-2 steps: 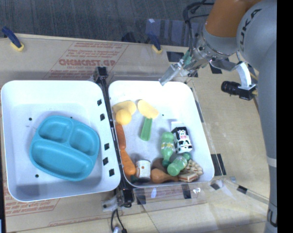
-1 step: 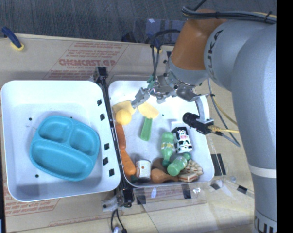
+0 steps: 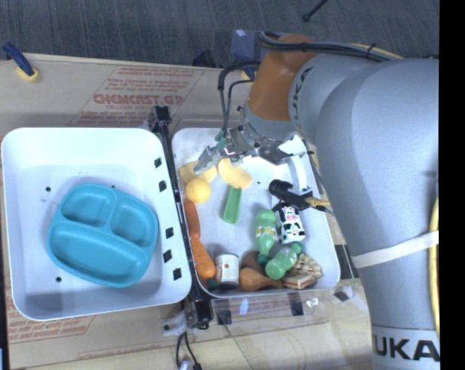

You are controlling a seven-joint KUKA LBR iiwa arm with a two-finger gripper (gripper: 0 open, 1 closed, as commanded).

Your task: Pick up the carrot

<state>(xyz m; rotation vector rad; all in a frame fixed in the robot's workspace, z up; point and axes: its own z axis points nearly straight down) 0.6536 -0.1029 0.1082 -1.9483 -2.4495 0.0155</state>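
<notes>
Your jaws (image 3: 217, 154) are hovering spread at upper centre; the carrot (image 3: 198, 245) is lying untouched along the right bin's (image 3: 325, 241) left wall.

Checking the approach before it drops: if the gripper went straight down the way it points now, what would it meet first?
Probably the yellow toy pieces just under the gripper at the right bin's top end, though depth is hard to judge. The carrot lies lower along the bin's left wall, off that line.

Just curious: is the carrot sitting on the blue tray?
No, the carrot lies in the right bin along its left wall; the blue tray is in the left bin.
</notes>
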